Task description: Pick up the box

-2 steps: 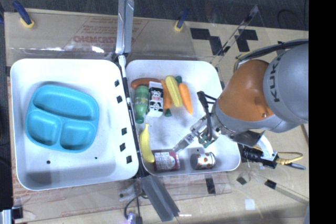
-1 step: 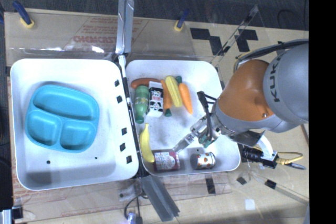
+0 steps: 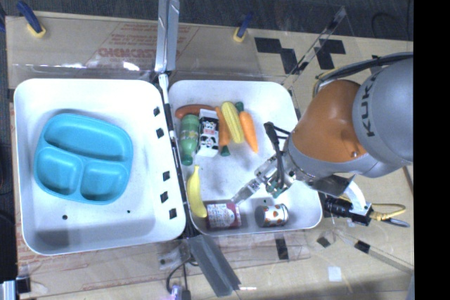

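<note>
Box (image 3: pixel 207 135) – small, black-and-white print – lies in the right bin (image 3: pixel 299 116), upper left part, just beside a green bottle (image 3: pixel 188 138) on its left and a yellow corn cob (image 3: pixel 230 121) on its right. Gripper (image 3: pixel 259 186) hangs over the bin's lower middle, well apart from the box, near a silver can (image 3: pixel 271 215) – its opening cannot be told from this angle. Left bin (image 3: pixel 28 221) holds a blue tray (image 3: pixel 84 157).

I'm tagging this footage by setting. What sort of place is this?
Likely a robotics lab bench for grasping trials: a robot arm reaches over the right bin, which holds toy-like food such as a carrot and banana; the left bin holds a blue tray.
</note>
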### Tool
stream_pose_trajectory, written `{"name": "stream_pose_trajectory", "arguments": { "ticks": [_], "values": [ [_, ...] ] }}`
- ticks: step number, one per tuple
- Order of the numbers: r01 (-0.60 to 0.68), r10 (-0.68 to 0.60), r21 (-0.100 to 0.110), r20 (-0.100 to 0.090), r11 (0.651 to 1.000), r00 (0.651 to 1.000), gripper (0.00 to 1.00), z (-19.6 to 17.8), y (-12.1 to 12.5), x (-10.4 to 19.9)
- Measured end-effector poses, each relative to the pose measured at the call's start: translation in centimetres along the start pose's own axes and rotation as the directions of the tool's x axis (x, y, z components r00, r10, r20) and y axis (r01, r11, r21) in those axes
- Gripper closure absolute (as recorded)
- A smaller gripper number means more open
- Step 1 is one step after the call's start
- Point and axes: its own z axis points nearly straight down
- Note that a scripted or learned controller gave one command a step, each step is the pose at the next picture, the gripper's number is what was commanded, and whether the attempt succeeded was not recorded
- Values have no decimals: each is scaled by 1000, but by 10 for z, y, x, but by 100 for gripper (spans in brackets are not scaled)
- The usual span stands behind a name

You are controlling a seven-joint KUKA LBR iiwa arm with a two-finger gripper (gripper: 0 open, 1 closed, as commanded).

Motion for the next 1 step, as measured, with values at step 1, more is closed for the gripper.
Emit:
{"name": "stream_pose_trajectory", "arguments": {
  "ticks": [1],
  "values": [
    [0,0,0,0,1000,1000,0,0,0,0]
  ]
}}
